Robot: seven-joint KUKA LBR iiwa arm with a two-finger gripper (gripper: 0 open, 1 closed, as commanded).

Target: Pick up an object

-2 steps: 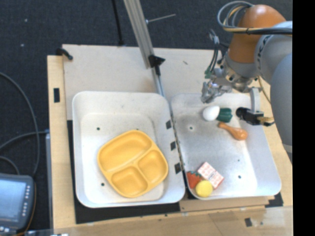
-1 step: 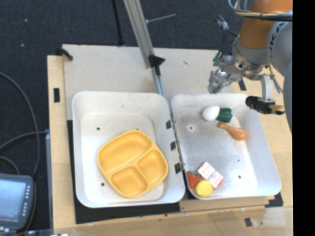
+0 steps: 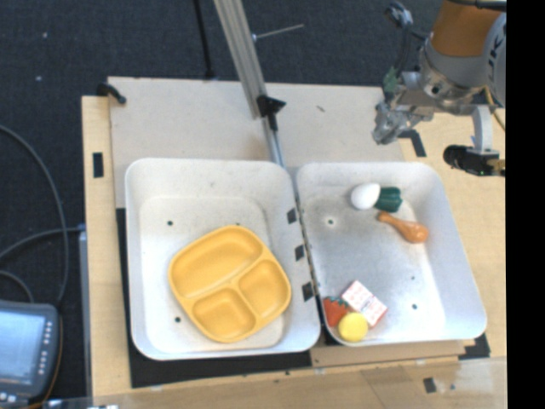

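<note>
My gripper (image 3: 387,131) hangs above the bench just behind the right bin's (image 3: 443,254) far edge, with nothing seen between its fingers. In the right bin a white egg-shaped object (image 3: 365,196) lies against a dark green cup (image 3: 390,198) near the far wall. An orange drumstick-shaped toy (image 3: 404,227) lies just in front of them. At the bin's near left corner sit a yellow ball (image 3: 353,326), a red piece (image 3: 335,311) and a white box with red marks (image 3: 364,301).
The left bin (image 3: 153,194) holds a yellow divided plate (image 3: 228,282). A slanted aluminium post (image 3: 243,49) rises from behind the two bins. A grey monitor (image 3: 25,348) stands off the bench at the lower left.
</note>
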